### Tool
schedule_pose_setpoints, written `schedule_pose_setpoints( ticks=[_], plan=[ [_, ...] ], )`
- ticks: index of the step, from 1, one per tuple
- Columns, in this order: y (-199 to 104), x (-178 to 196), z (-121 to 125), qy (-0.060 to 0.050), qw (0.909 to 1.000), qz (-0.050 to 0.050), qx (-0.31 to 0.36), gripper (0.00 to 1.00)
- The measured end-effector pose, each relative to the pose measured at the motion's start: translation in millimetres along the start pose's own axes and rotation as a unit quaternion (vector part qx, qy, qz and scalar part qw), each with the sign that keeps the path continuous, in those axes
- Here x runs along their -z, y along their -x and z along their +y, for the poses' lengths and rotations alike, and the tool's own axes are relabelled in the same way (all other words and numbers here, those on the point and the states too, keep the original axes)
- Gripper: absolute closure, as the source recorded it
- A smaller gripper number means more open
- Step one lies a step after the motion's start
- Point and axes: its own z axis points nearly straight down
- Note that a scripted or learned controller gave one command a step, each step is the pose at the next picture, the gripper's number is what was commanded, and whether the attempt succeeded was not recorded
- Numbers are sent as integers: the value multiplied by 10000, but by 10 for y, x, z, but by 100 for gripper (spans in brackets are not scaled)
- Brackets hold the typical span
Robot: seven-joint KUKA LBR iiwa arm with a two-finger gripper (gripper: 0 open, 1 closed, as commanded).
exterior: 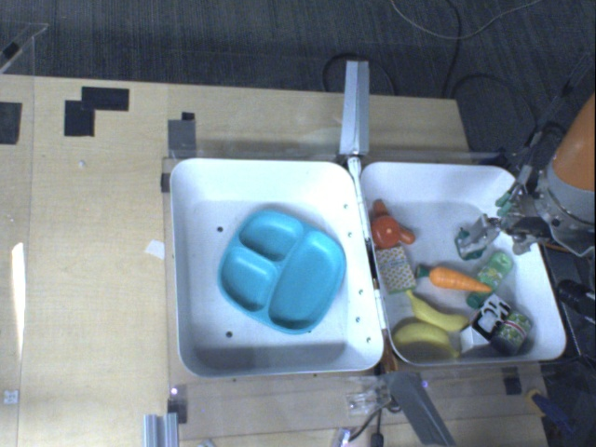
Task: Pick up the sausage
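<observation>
Camera view, hand (477, 240) above right bin (438, 180), sausage (386, 232) apart

Bright, even light falls from overhead, and the two white bins (270, 180) nearly wash out. Soft shadows pool along the left bin's near wall. The surface (93, 277) carries pale glare streaks at its left edge, and everything looks slightly soft.

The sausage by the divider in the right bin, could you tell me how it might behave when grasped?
The sausage looks rounded and smooth, so it may slip or roll between the claw tips. It lies against the bin wall and touches the patterned block, so a push would probably jam rather than slide. Likely a light toy.
</observation>
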Motion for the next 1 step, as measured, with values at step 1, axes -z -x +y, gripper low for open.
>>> schedule_pose_setpoints(
  ticks=[1],
  plan=[
    [54,1405,280,20,10000,-9,-92,0]
  ],
)
